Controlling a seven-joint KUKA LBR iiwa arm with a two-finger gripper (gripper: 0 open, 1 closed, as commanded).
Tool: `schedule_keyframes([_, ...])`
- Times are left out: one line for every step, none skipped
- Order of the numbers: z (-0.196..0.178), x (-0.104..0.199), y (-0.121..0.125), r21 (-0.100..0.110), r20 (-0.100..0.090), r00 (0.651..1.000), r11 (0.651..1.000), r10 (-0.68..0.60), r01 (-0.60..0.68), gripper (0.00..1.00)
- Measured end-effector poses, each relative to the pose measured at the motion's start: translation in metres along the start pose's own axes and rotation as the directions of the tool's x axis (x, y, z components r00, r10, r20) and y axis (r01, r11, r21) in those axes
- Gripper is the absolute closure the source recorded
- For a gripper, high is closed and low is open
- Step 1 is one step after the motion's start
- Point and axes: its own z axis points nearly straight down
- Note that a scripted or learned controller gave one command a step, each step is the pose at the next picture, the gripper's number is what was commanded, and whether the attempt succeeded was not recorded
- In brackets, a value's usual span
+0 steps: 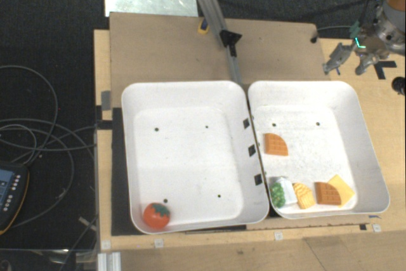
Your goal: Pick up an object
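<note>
My gripper (351, 64) hangs at the upper right, above the bench just beyond the far edge of the right bin (361, 117). Its two fingers are spread apart with nothing between them. In the right bin lie an orange waffle-like wedge (275, 145), a green and white item (280, 191), a yellow corn-like piece (304, 195), a second orange waffle piece (327, 193) and a yellow cheese wedge (342, 187). A red tomato (156, 215) sits in the near left corner of the left bin (184, 105).
A grey pole (212, 6) slants over the bench toward the gap between the bins. Black clips (252, 150) line the seam between the bins. Cables (38, 130) and a handheld pendant (9, 193) lie on the floor at the left.
</note>
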Motion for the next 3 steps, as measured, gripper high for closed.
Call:
schedule_keyframes([-0.003, 0.0, 0.001, -0.003, 0.002, 1.0, 1.0, -0.002, 0.002, 0.0])
schedule_keyframes([0.057, 0.006, -0.003, 0.0, 0.0, 1.0, 1.0, -0.001, 0.001, 0.0])
schedule_keyframes([0.119, 0.011, -0.005, 0.001, 0.0, 1.0, 1.0, -0.002, 0.002, 0.0])
